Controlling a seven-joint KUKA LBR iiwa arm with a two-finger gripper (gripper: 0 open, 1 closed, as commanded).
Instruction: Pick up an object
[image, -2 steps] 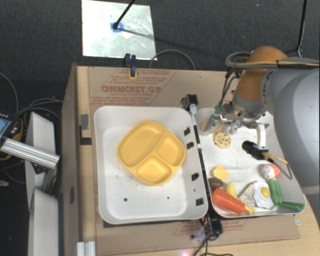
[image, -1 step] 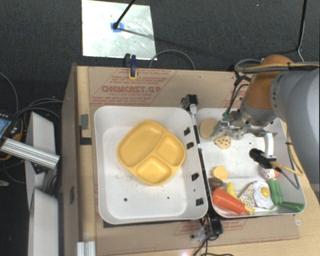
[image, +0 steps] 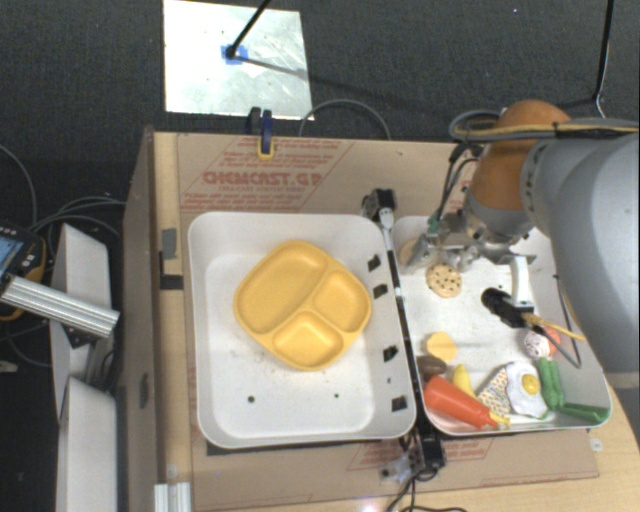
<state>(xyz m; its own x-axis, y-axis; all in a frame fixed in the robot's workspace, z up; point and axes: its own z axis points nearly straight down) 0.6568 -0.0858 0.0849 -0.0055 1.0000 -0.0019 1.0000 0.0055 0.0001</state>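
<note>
Candidate object for the pick: the toy cookie (image: 444, 281), a small tan disc with dark specks, lying flat at the far end of the right bin (image: 478, 325), close to the divider between the bins. The gripper (image: 443, 252) is seen just above and beside it, near the bin's far wall. Whether the gripper is wide or narrow cannot be told from this view, and nothing can be confirmed as held.

Handling is judged as follows. The cookie appears to be light, rigid moulded plastic, not fragile, with a smooth and probably slippery face. Because it lies flat and thin, little edge is offered. A hold across its rim, from directly above, is judged the most workable. It is expected to slide on the bin floor if it is struck off-centre.

Other pieces are noted at the near end of the same bin, among them a carrot (image: 459, 401) and a fried egg (image: 524, 386), well apart from the cookie. A yellow divided plate (image: 302, 303) lies in the left bin (image: 225, 400).

Writing: "CHEMCAST GP" is read in red print on the brown board (image: 262, 178) beneath the bins. The smaller red lines around it are not legible. No marking is seen on the cookie.
</note>
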